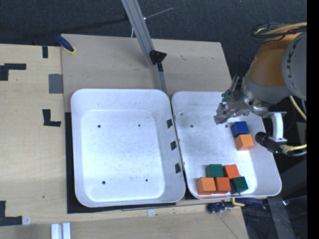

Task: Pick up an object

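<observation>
My gripper [225,113] hangs over the upper middle of the right bin [199,108], reaching in from the right. Just right of it and slightly nearer lie a blue block [239,128] and an orange block [244,142]. A cluster sits in the bin's near corner: two green blocks [215,170] [239,184] and three orange blocks [232,171] [206,185] [223,184]. Nothing shows between the gripper's fingers.
The left bin [79,108] lies beside the right one, with a row of black clips [173,144] along the shared edge. A grey metal pole [142,29] slants across the bench behind the bins. Cables loop at the arm's right.
</observation>
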Controlling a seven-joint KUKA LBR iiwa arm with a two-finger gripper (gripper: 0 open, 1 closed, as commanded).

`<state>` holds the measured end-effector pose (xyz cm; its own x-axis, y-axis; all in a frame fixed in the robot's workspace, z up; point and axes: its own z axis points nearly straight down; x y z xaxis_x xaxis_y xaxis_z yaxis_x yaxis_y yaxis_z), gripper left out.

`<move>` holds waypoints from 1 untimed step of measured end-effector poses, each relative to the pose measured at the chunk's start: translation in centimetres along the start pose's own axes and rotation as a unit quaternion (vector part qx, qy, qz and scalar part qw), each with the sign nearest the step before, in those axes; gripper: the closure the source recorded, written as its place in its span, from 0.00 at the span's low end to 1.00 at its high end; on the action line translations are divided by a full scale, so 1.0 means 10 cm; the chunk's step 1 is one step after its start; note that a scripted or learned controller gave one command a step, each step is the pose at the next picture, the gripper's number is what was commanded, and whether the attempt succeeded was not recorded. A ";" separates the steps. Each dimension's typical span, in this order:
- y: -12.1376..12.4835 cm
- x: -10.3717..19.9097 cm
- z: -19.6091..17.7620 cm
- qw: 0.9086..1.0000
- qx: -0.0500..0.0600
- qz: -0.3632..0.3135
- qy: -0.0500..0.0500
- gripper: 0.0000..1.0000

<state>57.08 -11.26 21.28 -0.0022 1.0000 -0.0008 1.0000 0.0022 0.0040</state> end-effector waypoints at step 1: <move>0.01 0.00 -0.32 1.000 0.001 0.000 0.000 1.00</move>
<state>57.17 -11.22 24.47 -0.0023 1.0000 -0.0003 1.0000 0.0023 0.0026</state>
